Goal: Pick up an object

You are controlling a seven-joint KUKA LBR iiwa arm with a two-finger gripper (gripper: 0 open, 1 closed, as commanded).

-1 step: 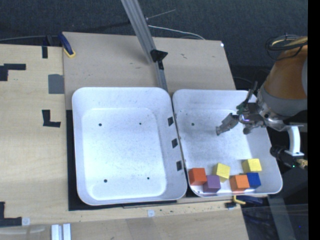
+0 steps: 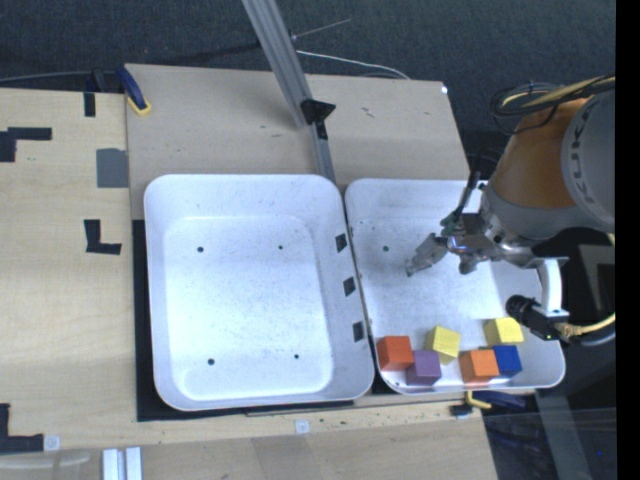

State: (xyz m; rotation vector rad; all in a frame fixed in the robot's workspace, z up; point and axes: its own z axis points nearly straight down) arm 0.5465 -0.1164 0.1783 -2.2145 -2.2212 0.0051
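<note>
Several small blocks lie along the near edge of the right bin (image 2: 400, 213): an orange block (image 2: 395, 351), a purple block (image 2: 426, 366), a yellow block (image 2: 444, 341), another orange block (image 2: 479, 364), a blue block (image 2: 507, 359) and a second yellow block (image 2: 503, 331). My gripper (image 2: 428, 255) hangs over the middle of the right bin, pointing left, well above and behind the blocks. Nothing is visible between its fingers.
The left bin (image 2: 160, 218) sits beside the right one, sharing a middle rim with black clips (image 2: 348, 286). A slanted metal pole (image 2: 280, 48) rises from the bench behind the bins. A cable (image 2: 545, 318) hangs by the arm at the right.
</note>
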